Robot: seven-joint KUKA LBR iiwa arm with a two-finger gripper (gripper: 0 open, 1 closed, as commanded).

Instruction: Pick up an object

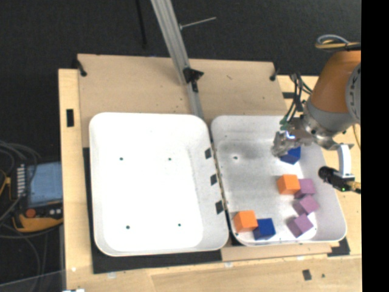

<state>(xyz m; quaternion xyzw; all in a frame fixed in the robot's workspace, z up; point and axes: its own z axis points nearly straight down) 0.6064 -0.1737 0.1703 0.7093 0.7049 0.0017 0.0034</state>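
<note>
At bench left, one white bin (152, 181) | right bin (243, 145) holds orange (245, 220), blue (264, 229) and purple blocks (300, 225) | gripper (284, 146) sits low over a blue block (292, 156) near the far wall, finger state impossible to tell | nothing visibly lifted; pickup apparently pending.

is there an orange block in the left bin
No, both orange blocks lie in the right bin, along with the blue and purple blocks.
</note>
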